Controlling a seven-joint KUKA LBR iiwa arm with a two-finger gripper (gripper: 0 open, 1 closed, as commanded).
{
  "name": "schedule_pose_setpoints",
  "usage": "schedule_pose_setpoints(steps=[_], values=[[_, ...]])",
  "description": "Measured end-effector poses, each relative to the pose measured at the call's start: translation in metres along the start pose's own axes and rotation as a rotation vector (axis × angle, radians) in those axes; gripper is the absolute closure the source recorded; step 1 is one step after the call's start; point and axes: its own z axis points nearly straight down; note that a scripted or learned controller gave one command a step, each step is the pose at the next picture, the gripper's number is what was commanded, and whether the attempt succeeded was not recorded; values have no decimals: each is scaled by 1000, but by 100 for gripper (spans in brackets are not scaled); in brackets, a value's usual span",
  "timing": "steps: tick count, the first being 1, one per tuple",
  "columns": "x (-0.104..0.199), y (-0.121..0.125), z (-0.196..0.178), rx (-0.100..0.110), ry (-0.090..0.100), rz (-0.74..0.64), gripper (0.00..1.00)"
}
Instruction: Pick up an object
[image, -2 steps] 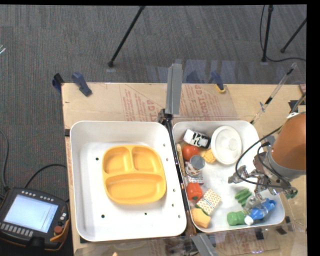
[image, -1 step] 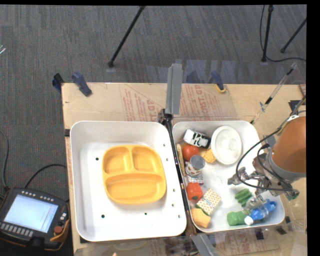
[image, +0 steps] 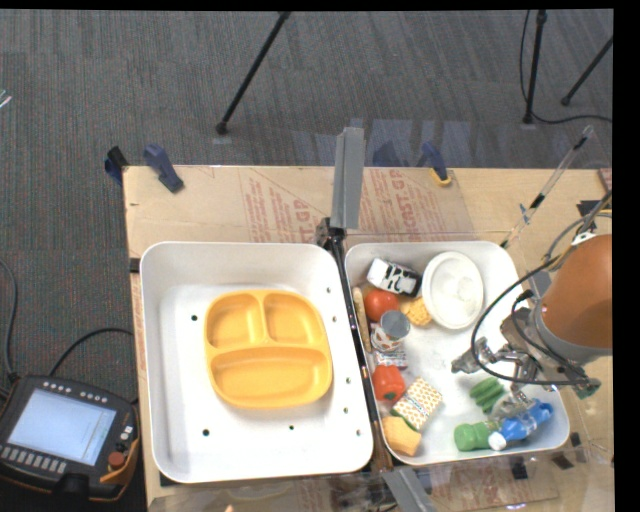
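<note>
Down in the right bin (image: 497, 250), near its front right corner: the gripper (image: 503, 368), grey metal, hanging from the orange-banded arm that comes in from the right. Cannot tell whether open or closed; too much blur and clutter at the tip. Nothing visibly gripped.

Just below the gripper, touching or nearly so in this view: a small green piece (image: 487, 392), dark leaf green, short and stubby, lying at a tilt on the white floor of the bin. Shape otherwise too small to make out.

Close by, along the front wall: a rounder, brighter green lump (image: 470, 437) and, right against it, a blue bottle (image: 527, 421) with a white end, lying on its side.

Further left in the same bin: a white bowl (image: 452, 289) at the back, a black-and-white item (image: 393, 277) beside it, a red tomato-like ball (image: 380, 304), a grey can (image: 394, 326), a second red thing (image: 389, 382), a patterned packet (image: 418, 402) and a yellow wedge (image: 402, 436) at the front.

Over in the left bin (image: 152, 300): a yellow divided tray (image: 268, 348), three compartments, flat on the floor, well apart from the gripper.
</note>
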Motion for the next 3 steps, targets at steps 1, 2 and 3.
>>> schedule_pose_setpoints(steps=[1, 2, 3], values=[[-3, 4, 1, -6, -3, -225, 0], [-9, 21, 0, 4, 3, -312, 0], [0, 9, 0, -13, -9, -411, 0]])
